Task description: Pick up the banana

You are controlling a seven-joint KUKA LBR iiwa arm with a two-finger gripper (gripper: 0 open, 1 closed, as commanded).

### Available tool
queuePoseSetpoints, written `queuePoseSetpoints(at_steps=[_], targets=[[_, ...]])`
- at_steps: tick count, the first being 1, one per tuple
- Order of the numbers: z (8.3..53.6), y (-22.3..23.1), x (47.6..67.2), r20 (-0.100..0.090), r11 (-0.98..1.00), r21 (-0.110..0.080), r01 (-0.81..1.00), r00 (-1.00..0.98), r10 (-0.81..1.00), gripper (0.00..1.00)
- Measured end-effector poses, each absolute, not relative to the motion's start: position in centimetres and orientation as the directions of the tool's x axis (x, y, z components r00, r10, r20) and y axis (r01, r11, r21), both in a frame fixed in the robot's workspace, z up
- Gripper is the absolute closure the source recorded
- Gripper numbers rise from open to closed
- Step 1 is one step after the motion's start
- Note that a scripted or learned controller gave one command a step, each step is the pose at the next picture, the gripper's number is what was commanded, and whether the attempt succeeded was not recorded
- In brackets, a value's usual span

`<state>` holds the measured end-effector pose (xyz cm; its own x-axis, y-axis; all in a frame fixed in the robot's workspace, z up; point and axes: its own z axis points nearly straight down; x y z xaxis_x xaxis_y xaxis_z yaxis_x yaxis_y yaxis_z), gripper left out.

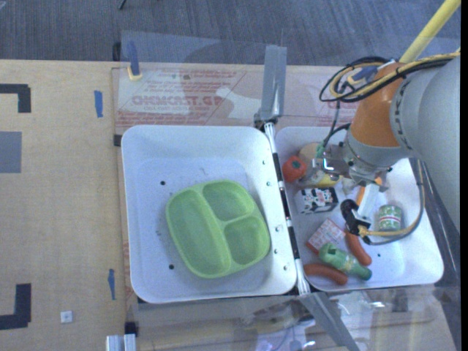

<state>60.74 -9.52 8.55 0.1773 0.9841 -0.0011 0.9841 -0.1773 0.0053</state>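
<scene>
The left bin (139, 196) holds a green divided plate (217, 229), lying flat and well apart from the task's thing. In the right bin (428, 265), near its back left corner, a red tomato (294, 169) sits just beside the banana (310, 152), a pale yellow piece largely covered by the gripper (330, 165), so its long axis and which way it points cannot be told. Nearer the front lie a black-and-white box (318, 199), a pink packet (326, 233), a green bottle (345, 259), two sausages (325, 273) and a green can (388, 216). The arm (431, 112) reaches in from the right, its orange band (374, 119) above the wrist, the gripper low over the banana; whether it is open or closed cannot be told
</scene>
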Motion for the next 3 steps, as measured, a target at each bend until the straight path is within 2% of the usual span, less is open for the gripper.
queuePoseSetpoints(at_steps=[1, 2, 3], targets=[[9.3, -9.7, 60.8, -0.002, -0.178, 0.003, 0.984, 0.178, 0.984, 1.00], [8.4, -10.3, 66.3, -0.005, -0.277, -0.018, 0.961, 0.277, 0.961, 1.00], [18.1, -6.6, 66.7, -0.005, -0.489, -0.004, 0.872, 0.489, 0.872, 1.00]])
